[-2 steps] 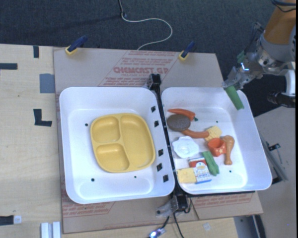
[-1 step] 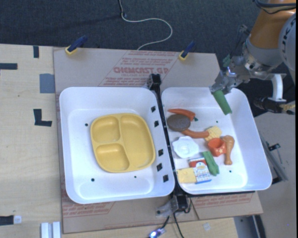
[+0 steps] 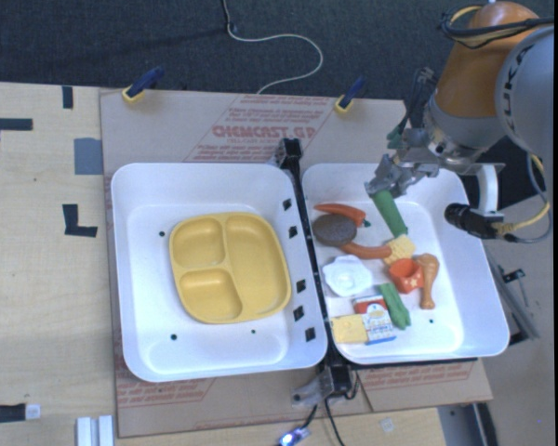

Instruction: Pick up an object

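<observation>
Pincer [image 3: 383,186] sits at upper part of right bin [image 3: 474,337], at top end of green cucumber-like toy [image 3: 389,214]; can't tell if it's spread or clamped. Toy probably light, stiff, smooth plastic and likely slippery: grip across mid-length, not the tip.
</observation>
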You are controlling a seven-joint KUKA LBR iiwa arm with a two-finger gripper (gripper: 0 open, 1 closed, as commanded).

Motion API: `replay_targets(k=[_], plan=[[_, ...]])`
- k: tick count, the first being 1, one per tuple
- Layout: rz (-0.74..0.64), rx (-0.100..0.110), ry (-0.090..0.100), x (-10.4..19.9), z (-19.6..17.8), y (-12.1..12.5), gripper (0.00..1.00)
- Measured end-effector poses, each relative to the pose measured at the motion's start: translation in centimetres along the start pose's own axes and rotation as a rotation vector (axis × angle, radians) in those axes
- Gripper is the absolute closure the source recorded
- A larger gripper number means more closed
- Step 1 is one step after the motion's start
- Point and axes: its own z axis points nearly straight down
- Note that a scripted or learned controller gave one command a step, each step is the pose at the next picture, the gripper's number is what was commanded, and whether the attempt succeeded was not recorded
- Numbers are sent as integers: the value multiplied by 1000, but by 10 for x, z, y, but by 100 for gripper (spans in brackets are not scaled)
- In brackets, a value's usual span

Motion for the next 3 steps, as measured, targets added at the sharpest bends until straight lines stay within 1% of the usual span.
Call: replay_targets(k=[1,2,3], plan=[[-1,0,0,51,-1,-25,100],[3,-3,-1,30,-6,-26,100],[2,-4,-1,34,-13,-29,100]])
